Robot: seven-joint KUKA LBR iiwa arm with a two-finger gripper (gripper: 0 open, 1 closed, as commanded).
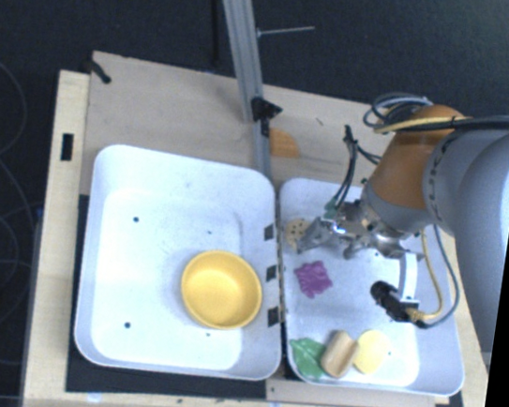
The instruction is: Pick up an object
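The purple toy lies just beside the gripper, at its 6 o'clock; I cannot tell its grip.

A: Left bin floor?
B: Mostly bare; yellow bowl blocks its near right part.
A: Right bin?
B: Crowded: purple piece mid-floor; green, tan, yellow pieces line the near wall.

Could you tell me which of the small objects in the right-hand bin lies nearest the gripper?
The purple object, just below the gripper. The green piece, tan cylinder and yellow object sit along the bin's near edge.
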